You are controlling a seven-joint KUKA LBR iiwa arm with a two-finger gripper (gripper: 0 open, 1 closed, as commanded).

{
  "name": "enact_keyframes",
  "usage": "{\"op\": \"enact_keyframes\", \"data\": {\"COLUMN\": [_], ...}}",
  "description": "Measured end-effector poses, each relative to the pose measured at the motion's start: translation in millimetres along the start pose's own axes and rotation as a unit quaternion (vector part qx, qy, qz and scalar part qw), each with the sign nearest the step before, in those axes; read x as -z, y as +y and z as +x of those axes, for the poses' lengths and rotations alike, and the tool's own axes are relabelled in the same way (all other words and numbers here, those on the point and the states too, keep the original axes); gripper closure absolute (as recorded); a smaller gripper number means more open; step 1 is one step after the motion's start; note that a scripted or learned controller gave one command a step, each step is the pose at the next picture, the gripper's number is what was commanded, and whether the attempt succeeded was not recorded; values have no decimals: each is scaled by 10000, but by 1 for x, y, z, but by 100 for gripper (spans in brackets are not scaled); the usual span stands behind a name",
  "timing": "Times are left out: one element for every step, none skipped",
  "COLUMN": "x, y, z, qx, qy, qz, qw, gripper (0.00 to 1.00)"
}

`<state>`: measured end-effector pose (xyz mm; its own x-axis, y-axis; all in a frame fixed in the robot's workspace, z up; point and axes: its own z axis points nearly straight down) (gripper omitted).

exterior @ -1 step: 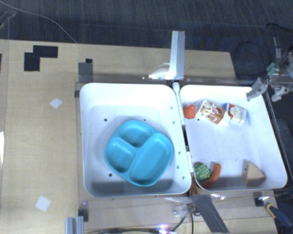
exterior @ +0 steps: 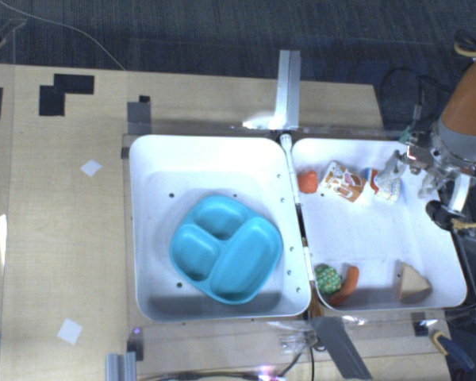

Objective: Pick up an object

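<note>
The right bin holds several small objects. An orange-red ball lies by the divider at the back. Next to it is a white and orange printed packet, then a small red item. At the front sit a green knobbly object, a red sausage-like piece touching it, and a tan wedge. My gripper reaches in from the right and hangs low at the bin's back right, right beside the small red item. Nothing is visibly held.
The left bin carries a blue divided plate. A metal post stands behind the divider between the bins. The arm's orange band and dark cables overhang the right bin's right rim.
</note>
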<state>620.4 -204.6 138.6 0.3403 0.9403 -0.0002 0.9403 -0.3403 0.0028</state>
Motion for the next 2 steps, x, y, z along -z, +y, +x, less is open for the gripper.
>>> {"op": "enact_keyframes", "data": {"x": [-42, -52], "y": [-44, 8], "z": [20, 45], "qx": [559, 102], "qy": [5, 5], "qz": [0, -11], "qw": [9984, 9999], "gripper": [0, 0]}}
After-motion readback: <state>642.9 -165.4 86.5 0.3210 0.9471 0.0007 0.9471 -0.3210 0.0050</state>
